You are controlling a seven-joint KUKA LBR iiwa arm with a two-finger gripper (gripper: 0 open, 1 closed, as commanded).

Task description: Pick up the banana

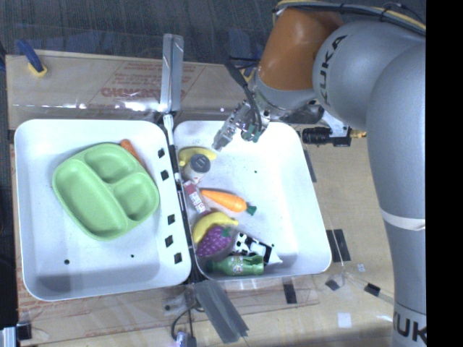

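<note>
Banana (210, 227) left lying in the right bin (289, 194), against the divider wall, as the gripper (230, 134) is poised over the bin's far end.

Gripper fingers are seen slightly parted, with nothing between them. Purple grapes (215, 243) are pressed against the banana; a carrot (224, 200) is placed just beyond. A green divided plate (105, 189) is set in the left bin (43, 266).

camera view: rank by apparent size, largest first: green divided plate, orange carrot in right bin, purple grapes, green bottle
1. Green divided plastic plate, left bin: clearly largest.
2-4. Orange carrot, purple grape bunch and green bottle lying on its side: all look about alike; the bottle is partly hidden, so I won't rank them.
</note>
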